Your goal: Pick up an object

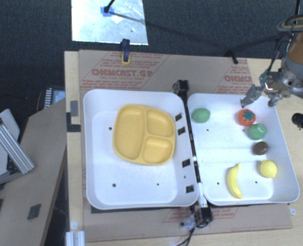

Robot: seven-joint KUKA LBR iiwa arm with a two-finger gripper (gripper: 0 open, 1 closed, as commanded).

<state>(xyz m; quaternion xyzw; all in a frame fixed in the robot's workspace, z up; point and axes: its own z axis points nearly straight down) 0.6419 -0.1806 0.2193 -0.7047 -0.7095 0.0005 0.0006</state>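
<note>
Your hand (pixel 260 95) hovers open and empty over the right bin's (pixel 218 137) far edge, just above the red tomato (pixel 246 117); nothing is lifted yet, so the whole pick remains ahead

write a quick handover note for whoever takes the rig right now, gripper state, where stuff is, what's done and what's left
Gripper: jaws open, holding nothing, above the back right of the right bin, near the tomato.
Right bin: green ball at back left; tomato, green fruit, brown piece and lemon down the right side; banana in front.
Left bin: yellow divided plate.
Done: nothing lifted.
Left: close on one object and pick it up.
</note>
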